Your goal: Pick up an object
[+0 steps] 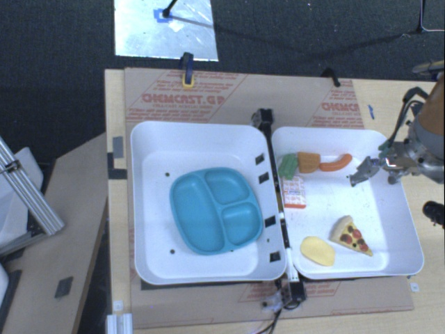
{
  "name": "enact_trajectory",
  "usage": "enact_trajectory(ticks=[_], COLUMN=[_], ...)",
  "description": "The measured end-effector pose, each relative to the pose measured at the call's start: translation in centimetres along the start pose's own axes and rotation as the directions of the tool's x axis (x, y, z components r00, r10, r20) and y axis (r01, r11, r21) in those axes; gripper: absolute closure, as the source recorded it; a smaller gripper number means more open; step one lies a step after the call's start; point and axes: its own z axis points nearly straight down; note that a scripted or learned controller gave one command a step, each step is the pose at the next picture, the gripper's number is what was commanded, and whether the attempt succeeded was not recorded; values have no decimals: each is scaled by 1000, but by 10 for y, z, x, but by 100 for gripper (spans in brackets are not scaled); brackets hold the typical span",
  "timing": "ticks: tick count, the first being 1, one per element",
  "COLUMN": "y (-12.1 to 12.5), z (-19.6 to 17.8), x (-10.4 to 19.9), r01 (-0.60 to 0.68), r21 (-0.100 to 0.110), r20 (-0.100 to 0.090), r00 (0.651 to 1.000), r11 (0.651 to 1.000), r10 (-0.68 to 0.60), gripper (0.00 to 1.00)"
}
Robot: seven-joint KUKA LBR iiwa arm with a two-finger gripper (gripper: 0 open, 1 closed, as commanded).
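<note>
Toys crowd the right bin (400, 207), so the tool (363, 172) hovers there, prongs apart, near the sausage (335, 163).

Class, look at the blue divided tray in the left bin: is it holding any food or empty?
Empty. The blue divided tray shows bare compartments; the toy foods lie in the right bin.

A robot lab is shown: two white bins (208, 134) are set on a taped cardboard bench (236, 92), with toy food (351, 235) inside.
</note>
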Motion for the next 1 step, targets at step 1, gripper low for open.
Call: enact_trajectory(ticks=[1], y=[2], z=[43], x=[-4], r01=[0], r21=[-2], r20=[1], r00=[1000], r11=[1000], r10=[0], gripper=[0])
